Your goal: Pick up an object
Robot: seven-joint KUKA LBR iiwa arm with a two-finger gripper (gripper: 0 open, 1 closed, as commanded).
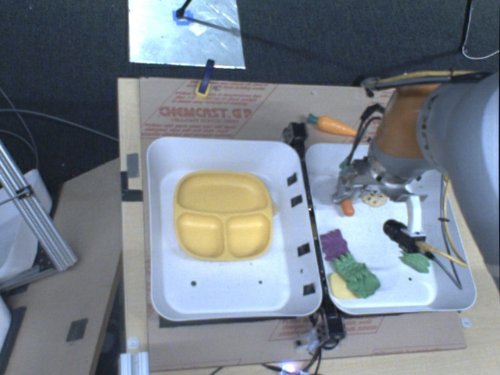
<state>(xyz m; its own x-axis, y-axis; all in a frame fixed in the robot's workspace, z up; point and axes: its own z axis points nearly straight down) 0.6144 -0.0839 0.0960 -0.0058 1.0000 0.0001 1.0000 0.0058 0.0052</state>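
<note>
My gripper (349,189) hangs over the upper left part of the right bin (445,291). A small orange piece (347,207) lies just below it, and a round speckled cookie (374,198) sits just to its right. Further down the bin lie a purple piece (334,244), a leafy green piece (358,277) partly over a pale yellow piece (338,287), and a small green piece (416,262). I see nothing lifted off the bin floor.
The left bin (226,295) holds a yellow divided tray (223,213). A toy carrot (332,125) lies on the cardboard behind the right bin. The grey arm (461,131) covers the right bin's upper right corner.
</note>
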